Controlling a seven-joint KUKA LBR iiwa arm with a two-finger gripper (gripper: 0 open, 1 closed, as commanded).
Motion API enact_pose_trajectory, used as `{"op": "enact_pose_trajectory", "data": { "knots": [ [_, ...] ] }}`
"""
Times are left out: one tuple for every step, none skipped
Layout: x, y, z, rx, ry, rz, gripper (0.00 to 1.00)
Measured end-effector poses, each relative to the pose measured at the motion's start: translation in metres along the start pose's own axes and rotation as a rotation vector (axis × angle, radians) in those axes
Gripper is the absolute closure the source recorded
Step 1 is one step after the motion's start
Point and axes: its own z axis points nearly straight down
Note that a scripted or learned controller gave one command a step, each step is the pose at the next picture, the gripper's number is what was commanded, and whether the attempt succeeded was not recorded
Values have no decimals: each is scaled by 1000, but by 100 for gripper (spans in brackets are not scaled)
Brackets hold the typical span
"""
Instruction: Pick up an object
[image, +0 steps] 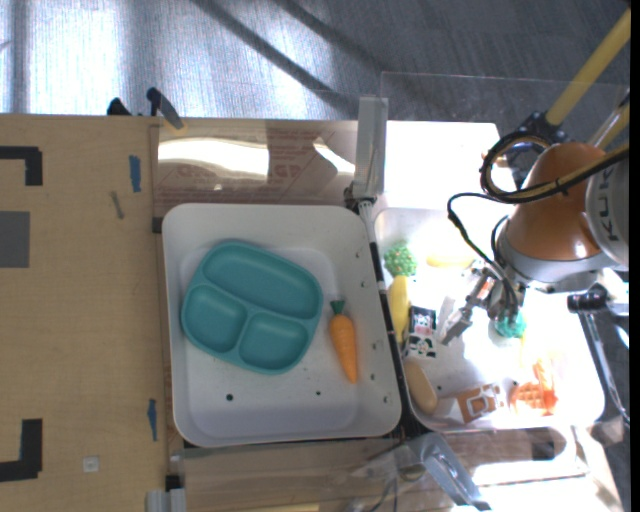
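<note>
Toys to pick: a few small toys lie in the right bin (590, 400), under the arm. Any one of them would do.
Gripper: the gripper (478, 305) hangs low over the middle of the right bin. Its two fingers look a little apart. Nothing is between them.
Nearest toy: a small black and white box (423, 330) lies just to the left of the fingertips. It looks like a tiny milk carton.
Teal toy: a small teal thing (511, 325) sits right beside the gripper, on its other side. It is too blurry to say what it is.
Other toys here: a green bumpy toy (400, 259), a yellow banana (399, 303), a tan bread roll (420, 388) and an orange toy (538, 392) lie around the bin.
Left bin: the left bin (200, 420) holds a teal plate (251, 306) with three parts. A toy carrot (344, 340) lies beside the plate.
What could go wrong: the fingers sit between two toys, not over one. If they close here, I think they may grab only air.
Another worry: the toys lie close together. A finger could bump one and push it away, or pinch two at once.
Bright light: the right bin is very bright, so small toys are hard to make out.
</note>
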Motion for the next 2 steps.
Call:
{"op": "enact_pose_trajectory", "data": {
  "knots": [
    [65, -54, -3, -5, -24, -43, 0],
    [-54, -81, -84, 3, -10, -26, 0]
  ]
}}
